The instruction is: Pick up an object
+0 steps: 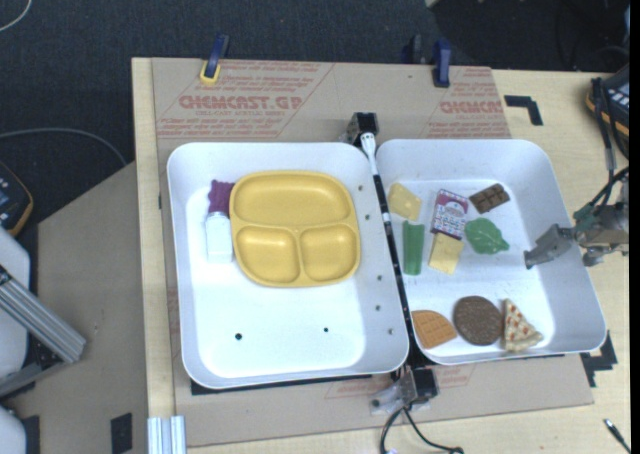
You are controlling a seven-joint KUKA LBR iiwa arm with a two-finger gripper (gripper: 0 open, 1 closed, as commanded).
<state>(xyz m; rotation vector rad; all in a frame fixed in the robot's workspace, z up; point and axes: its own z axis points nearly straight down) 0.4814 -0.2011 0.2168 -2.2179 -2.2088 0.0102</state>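
brown cardboard-coloured board (300, 92) covers the bench top, printed in faded red with "chemcast g.p" and a smaller line beneath that is too blurred to read; the same print repeats, cut off, near the right bin. a yellow clamp (212, 64) and a blue clamp (441, 62) grip the board's far edge. beyond the bench lies dark carpet (120, 2) with a white cable looping at the left. two white bins sit side by side, touching along a black seam. the left bin (280, 352) bears a yellow divided tray (295, 227), with a white bottle (217, 237) and a purple item (220, 194) just beside its left edge. the right bin (520, 167) holds small play foods: a yellow piece (405, 201), a green stick (412, 247), a pink packet (450, 213) whose label cannot be read, a chocolate bar (489, 198), a green leaf (486, 236), a cheese slice (445, 253), a cracker (433, 327), a brown round cookie (478, 320) and a pizza slice (520, 327). the gripper (545, 245) hangs at the right bin's right side, near the leaf; whether its jaws are wide or narrow, i cannot tell.
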